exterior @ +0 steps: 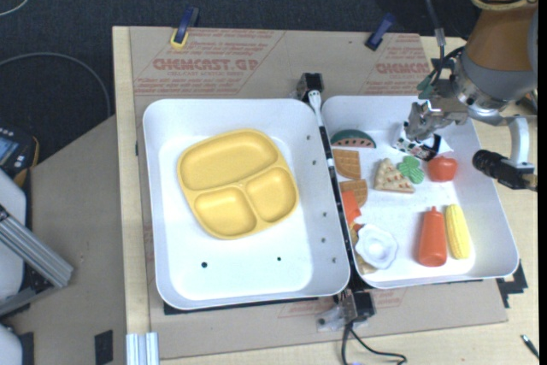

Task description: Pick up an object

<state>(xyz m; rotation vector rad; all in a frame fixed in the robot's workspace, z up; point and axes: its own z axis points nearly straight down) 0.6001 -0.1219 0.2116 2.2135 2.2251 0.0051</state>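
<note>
My gripper (pixel 418 138) hangs over the back of the right bin (pixel 494 209), just above a green toy vegetable (pixel 411 168) and a red tomato (pixel 442 169). Nothing shows between its fingers. Beside them lies a waffle wedge (pixel 390 177). A watermelon slice (pixel 352 138), toast (pixel 346 161), a carrot (pixel 349 205) and a fried egg (pixel 376 245) lie along that bin's left side. A red ketchup bottle (pixel 432 237) and a corn cob (pixel 457 230) lie near its front right.
The left bin (pixel 167 184) holds a yellow divided plate (pixel 237 182). Black clips (pixel 311 86) join the bins at back and front. A blue clamp (pixel 379 32) and a yellow clamp (pixel 180 32) grip the cardboard's far edge.
</note>
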